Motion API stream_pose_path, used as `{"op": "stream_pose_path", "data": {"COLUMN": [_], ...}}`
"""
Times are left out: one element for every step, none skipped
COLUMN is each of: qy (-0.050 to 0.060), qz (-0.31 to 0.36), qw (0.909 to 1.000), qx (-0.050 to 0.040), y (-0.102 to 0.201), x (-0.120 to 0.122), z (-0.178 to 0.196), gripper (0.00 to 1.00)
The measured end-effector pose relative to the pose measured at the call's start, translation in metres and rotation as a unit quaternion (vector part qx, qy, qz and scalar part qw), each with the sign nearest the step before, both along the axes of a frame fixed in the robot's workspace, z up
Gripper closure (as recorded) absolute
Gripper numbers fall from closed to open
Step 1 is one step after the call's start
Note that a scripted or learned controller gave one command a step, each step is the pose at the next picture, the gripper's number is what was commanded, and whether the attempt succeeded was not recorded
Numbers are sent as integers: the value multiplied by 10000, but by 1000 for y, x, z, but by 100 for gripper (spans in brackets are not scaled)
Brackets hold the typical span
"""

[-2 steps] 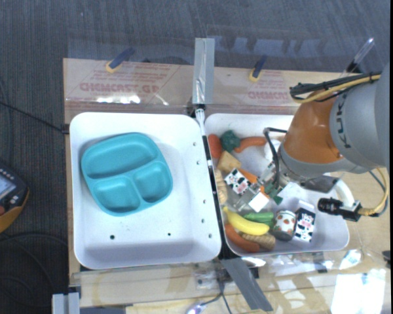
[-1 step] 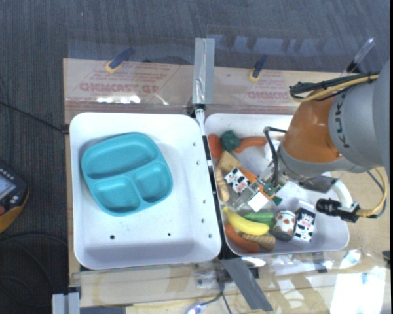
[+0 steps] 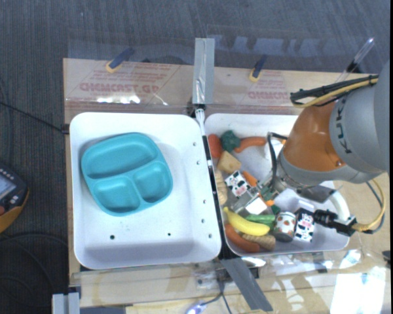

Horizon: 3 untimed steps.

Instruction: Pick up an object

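— Where is the gripper (image 3: 257, 198)?
— Low in the right bin (image 3: 327, 244), among toy food beside a banana (image 3: 247, 226) and a black-and-white cube (image 3: 236, 182). I cannot tell its state.
— And the left bin (image 3: 144, 250)?
— A blue divided tray (image 3: 126, 172) lies there.

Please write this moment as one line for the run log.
arm: low in right white bin | pincer: among toy food beside yellow plastic banana | turquoise divided plastic tray: left white bin
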<state>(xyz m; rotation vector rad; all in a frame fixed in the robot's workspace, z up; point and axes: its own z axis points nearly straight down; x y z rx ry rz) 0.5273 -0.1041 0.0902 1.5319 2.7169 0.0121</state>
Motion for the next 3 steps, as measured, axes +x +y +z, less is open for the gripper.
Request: {"op": "stream_pose_path", "data": {"qy": [59, 58, 24], "qz": [-468, -1097, -1288], "qw": [9989, 9939, 9917], "qx": [31, 47, 30], "y": [1, 0, -13], "x": [6, 9, -29], "z": [-1, -1, -1], "gripper": [0, 0, 0]}}
